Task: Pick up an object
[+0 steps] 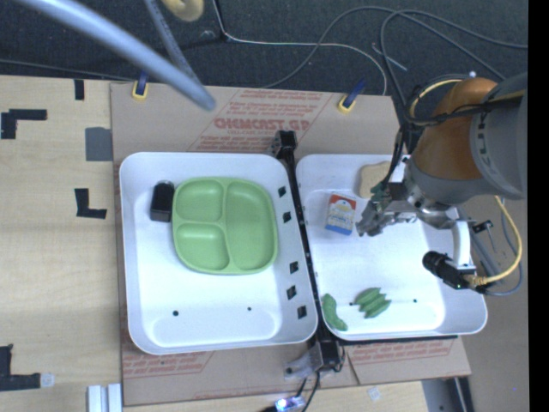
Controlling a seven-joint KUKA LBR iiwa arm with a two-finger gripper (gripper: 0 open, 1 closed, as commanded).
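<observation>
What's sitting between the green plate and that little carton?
In the camera view, the black divider where the two bins meet lies between the green plate and the carton.

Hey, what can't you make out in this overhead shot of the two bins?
- Gripper: dark and blurred in the camera view; open or shut is unclear.
- Tan object in the right bin: partly covered by the arm, so its identity is unclear.
- Small carton: label print too small to read.
- Black item beside the green plate: too small to identify.

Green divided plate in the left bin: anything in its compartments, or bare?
Bare. The green plate lies flat in the left bin, all three compartments showing plain green. A small black object sits beside its left rim, outside it.
</observation>
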